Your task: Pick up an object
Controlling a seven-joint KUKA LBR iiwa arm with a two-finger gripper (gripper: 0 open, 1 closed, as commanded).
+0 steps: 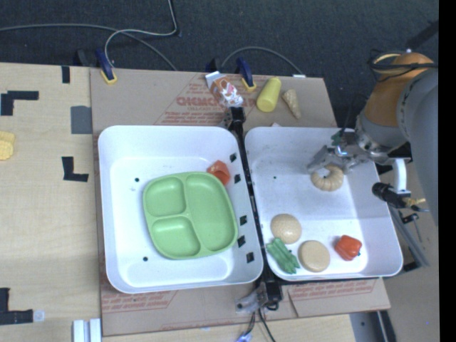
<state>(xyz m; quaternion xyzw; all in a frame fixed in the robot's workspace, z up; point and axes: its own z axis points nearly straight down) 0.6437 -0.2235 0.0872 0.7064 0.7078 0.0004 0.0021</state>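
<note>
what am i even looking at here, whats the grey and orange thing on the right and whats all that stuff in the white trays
This is one camera fixed above a bench, looking down at a slant. The grey and orange thing is a robot arm reaching in from the right. Its end effector sits just above a tan ring-shaped toy in the right bin. I cannot tell whether it grips it.

That bin also has two round tan buns, a green vegetable and a red pepper. The left bin holds a green divided plate and a small orange piece.
</note>
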